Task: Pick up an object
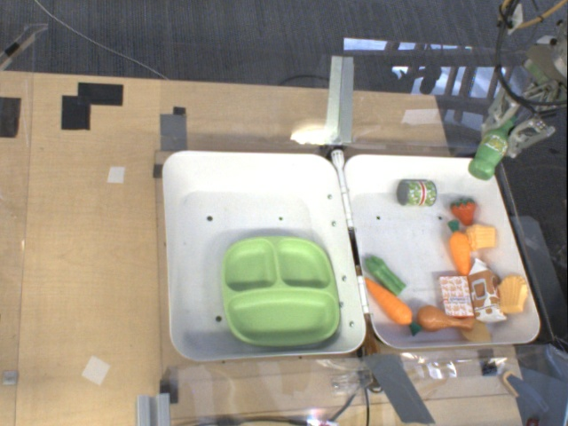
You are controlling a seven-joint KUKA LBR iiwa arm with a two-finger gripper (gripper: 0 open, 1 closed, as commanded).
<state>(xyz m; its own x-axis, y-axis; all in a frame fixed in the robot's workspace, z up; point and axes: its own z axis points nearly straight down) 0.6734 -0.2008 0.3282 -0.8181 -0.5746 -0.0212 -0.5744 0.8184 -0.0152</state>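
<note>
tool [508, 130] is up at the far right corner of the right white bin [390, 238], clamped on a small green plastic bottle [491, 154] that hangs tilted over the bin's rim. left white bin [191, 202] has a green 3-section plate [280, 291]. right bin: green can w/ label [416, 193], strawberry toy [463, 209], 2 orange carrots [460, 252], dark green pepper [384, 274], small cartons [455, 295]. light wood table [80, 256] underneath.

Wooden bench [80, 264] bearing white bins [204, 193]
</note>
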